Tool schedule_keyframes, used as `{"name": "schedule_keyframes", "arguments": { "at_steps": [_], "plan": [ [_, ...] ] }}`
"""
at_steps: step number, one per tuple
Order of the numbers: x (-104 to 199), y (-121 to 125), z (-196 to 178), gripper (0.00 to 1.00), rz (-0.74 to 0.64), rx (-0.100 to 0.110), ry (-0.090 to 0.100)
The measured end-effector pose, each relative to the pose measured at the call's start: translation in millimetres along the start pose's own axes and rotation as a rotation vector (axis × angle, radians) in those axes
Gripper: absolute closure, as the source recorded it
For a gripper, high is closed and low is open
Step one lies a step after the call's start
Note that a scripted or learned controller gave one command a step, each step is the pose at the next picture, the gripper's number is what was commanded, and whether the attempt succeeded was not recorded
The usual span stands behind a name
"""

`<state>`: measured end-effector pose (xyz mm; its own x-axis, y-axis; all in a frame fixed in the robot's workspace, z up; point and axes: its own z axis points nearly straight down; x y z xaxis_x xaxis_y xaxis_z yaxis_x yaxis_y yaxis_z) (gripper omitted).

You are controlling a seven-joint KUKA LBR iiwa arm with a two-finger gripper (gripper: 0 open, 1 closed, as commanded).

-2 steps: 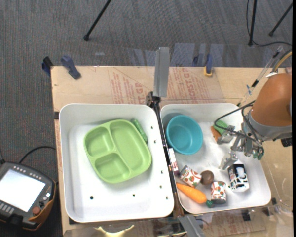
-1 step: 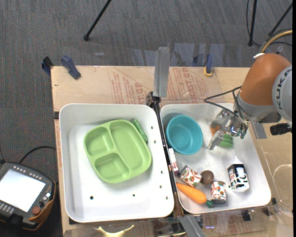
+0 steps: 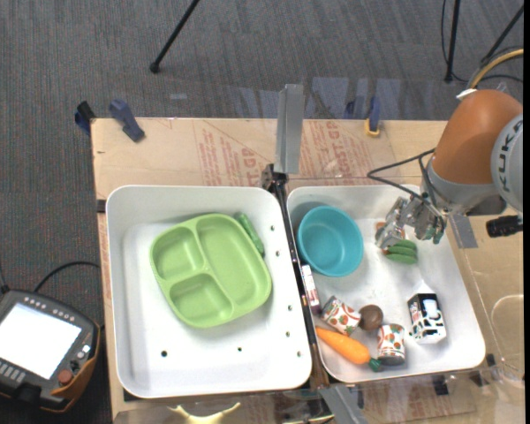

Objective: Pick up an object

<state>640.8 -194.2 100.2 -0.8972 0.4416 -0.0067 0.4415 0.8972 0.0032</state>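
One handheld control pendant [image 3: 37, 347] with a pale screen lies on the carpet at far left. On the desk [image 3: 194, 148], two shallow white bins sit side by side; red print on the cardboard behind them is too faint to read. The left bin [image 3: 128, 237] holds one green divided plate [image 3: 210, 269] with three compartments. The right bin [image 3: 464, 325] holds, from left: one marker pen [image 3: 310, 290] along its left wall, one teal bowl [image 3: 330, 240], one orange toy carrot [image 3: 344, 345], two small patterned cups [image 3: 339, 313], [image 3: 390, 343] with one brown ball [image 3: 371, 317] between them, one green pod-shaped item [image 3: 402, 252], and one black-and-white cup [image 3: 426, 317]; its markings are illegible. The jaws [image 3: 405, 228] hang just above the green pod-shaped item; whether they are parted or closed cannot be told. Part of the lettering "KUK" shows on the arm [image 3: 477, 148] at the right edge.
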Motion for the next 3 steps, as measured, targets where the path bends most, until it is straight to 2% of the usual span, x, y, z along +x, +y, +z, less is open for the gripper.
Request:
{"name": "schedule_keyframes", "arguments": {
  "at_steps": [1,2,3],
  "plan": [
    [97,-8,13,1.0,-0.38,0.0,0.009],
    [96,-8,12,0.0,-0.38,0.0,0.008],
    [10,24,12,0.0,-0.185,0.0,0.004]
  ]
}}
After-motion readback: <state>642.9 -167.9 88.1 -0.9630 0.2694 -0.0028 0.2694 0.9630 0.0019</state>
